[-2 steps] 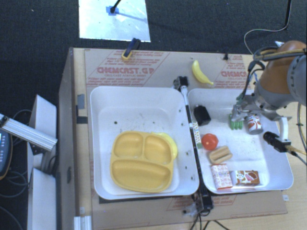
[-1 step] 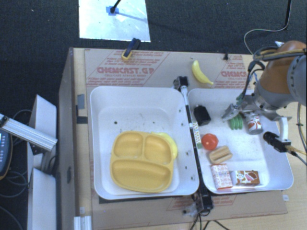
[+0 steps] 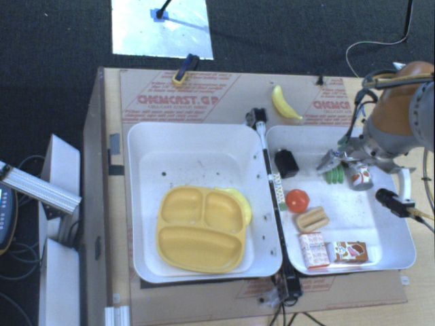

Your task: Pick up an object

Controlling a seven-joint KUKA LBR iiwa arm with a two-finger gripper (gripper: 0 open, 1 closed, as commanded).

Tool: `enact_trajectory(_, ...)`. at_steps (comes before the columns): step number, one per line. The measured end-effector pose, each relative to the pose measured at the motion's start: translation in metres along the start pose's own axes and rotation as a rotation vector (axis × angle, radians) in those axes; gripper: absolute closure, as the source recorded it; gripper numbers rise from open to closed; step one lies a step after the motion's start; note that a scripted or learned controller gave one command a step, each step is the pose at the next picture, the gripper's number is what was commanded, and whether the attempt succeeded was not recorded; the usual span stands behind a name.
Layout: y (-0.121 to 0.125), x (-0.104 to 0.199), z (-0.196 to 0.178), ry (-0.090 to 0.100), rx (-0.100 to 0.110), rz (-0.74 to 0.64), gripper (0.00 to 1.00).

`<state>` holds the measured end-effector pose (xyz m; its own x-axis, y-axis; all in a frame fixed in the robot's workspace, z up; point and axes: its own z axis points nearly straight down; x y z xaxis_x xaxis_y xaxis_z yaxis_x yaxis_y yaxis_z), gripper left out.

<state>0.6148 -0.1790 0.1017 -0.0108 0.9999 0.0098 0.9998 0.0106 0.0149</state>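
Note:
My gripper [image 3: 336, 160] hangs over the back right part of the right bin [image 3: 401, 246], reaching in from the right. Just under it lies a small green object [image 3: 334, 176], partly covered by the gripper. A small red and white can [image 3: 361, 177] lies beside it to the right. Further left in this bin are a black block [image 3: 285, 163], a red tomato [image 3: 297, 200] and a tan bun [image 3: 312, 219]. A white and red box [image 3: 313, 250] and a brown and red box [image 3: 351, 251] lie along the front wall.
The left bin [image 3: 146, 148] holds a yellow divided tray [image 3: 201, 228] with a yellow piece behind its right edge. A banana [image 3: 286, 104] lies on the bench behind the right bin. A blue and yellow tool [image 3: 185, 68] rests at the bench's back edge.

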Motion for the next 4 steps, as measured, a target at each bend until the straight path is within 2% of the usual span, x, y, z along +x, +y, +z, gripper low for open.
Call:
enact_trajectory(1,-0.001,-0.003,-0.009,-0.007,-0.001,-0.001,1.0)
enact_trajectory(2,0.0,-0.002,-0.009,-0.004,0.001,-0.002,0.0)
enact_trajectory(3,0.001,-0.002,-0.02,-0.006,-0.003,-0.004,1.0)
enact_trajectory(4,0.001,-0.002,-0.02,-0.006,-0.003,-0.004,0.0)
